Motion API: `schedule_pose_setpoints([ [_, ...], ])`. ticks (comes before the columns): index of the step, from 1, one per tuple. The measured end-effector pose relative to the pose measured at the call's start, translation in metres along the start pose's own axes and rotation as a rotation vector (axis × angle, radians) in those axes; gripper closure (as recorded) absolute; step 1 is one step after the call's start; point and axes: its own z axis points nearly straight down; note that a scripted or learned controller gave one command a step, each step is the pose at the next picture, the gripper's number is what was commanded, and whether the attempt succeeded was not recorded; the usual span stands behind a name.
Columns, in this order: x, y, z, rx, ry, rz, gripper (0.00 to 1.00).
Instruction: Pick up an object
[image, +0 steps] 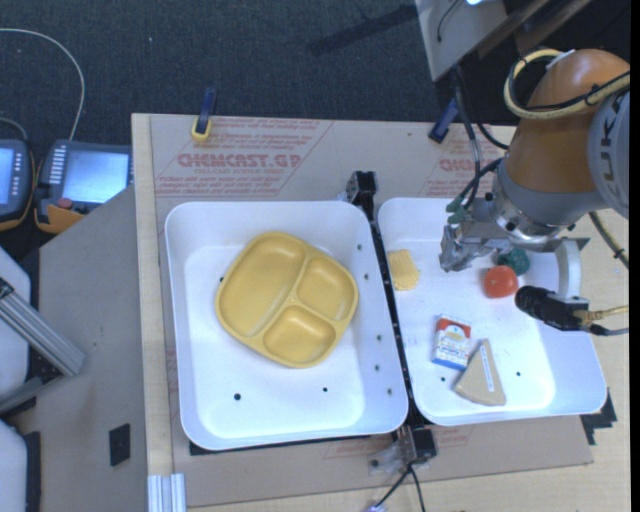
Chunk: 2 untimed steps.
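The two-finger gripper (458, 255) is being held low over the upper middle of the right-hand shallow white bin (575, 395), at about 11 o'clock within that bin. Whether its fingers are spread or pressed together cannot be told, and nothing is being seen between them, so no object is being counted as picked up. The candidate objects are all lying on the bin floor: a small red tomato-like ball with a green top (501, 281) just beside the gripper at its 4 o'clock, a pale yellow flat piece (403, 269) at its 9 o'clock, a small red, white and blue carton (452, 343) and a tan wedge (483, 377) toward 6 o'clock. A yellow three-compartment plastic plate (287, 298) is resting in the left-hand white bin (190, 300). The grasp and lift are being judged as remaining.
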Motion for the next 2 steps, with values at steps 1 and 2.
schedule_pose_setpoints([
  [1,0.044,0.01,0.007,-0.003,-0.002,0.001,1.0],
  [2,0.095,0.021,0.016,-0.004,-0.002,0.0,1.0],
])
